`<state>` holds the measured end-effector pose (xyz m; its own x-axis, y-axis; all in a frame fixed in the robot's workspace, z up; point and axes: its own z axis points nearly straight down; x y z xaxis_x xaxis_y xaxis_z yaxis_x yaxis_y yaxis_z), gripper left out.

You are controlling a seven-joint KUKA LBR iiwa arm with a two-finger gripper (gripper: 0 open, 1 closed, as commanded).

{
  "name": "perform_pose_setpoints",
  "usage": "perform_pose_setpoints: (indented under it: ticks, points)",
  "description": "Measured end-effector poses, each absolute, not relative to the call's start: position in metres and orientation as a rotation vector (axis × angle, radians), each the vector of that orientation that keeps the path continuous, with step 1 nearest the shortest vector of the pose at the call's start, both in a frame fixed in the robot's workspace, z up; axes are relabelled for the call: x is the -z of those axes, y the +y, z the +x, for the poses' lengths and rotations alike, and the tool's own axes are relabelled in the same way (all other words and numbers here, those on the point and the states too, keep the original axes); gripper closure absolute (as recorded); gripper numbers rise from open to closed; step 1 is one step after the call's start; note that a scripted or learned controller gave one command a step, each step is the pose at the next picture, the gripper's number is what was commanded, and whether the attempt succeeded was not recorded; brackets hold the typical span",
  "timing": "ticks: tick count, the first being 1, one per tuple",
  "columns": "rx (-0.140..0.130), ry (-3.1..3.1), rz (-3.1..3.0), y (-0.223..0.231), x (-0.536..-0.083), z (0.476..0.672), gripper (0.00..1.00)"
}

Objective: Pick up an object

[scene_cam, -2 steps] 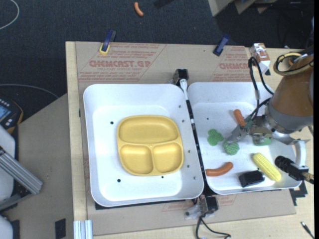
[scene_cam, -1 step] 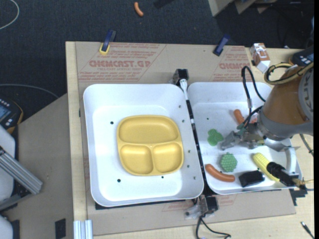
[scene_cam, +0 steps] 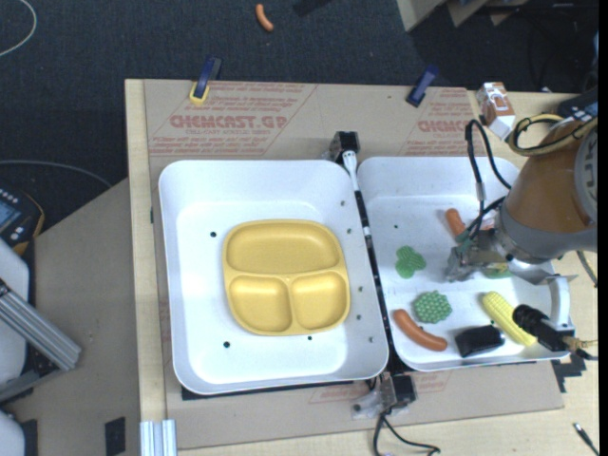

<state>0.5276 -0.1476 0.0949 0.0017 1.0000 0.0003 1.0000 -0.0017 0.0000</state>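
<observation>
The right bin point(scene_cam: 418, 183) holds several toy foods. A flat green leaf-like piece point(scene_cam: 409, 261) lies left of centre, with a knobbly green piece point(scene_cam: 432, 306) in front of it. An orange sausage point(scene_cam: 419, 330) sits near the front wall and a shorter one point(scene_cam: 455, 220) lies further back. A yellow corn cob point(scene_cam: 505, 317) and a black block point(scene_cam: 478, 340) rest at the front right. My gripper point(scene_cam: 465, 263) is low over the middle of this bin, right of the leaf-like piece and just below the short sausage. A bit of green point(scene_cam: 495, 273) shows beside it under the wrist.
The left bin point(scene_cam: 190, 255) carries a yellow three-compartment plate point(scene_cam: 285, 275). A divider wall point(scene_cam: 365, 245) separates the two bins. The arm's grey body point(scene_cam: 551, 207) covers the right bin's right side. Clamps sit on the cardboard behind the bins.
</observation>
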Motion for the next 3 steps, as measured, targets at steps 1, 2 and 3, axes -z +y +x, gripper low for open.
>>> perform_pose_setpoints:
  ticks: [1,2,3]
  points:
    - [0.003,-2.223,-2.227,-0.155,-0.151,0.522,1.00]
    - [0.004,-2.224,-2.228,-0.166,-0.204,0.520,1.00]
    - [0.003,-2.226,-2.224,-0.167,-0.226,0.521,1.00]
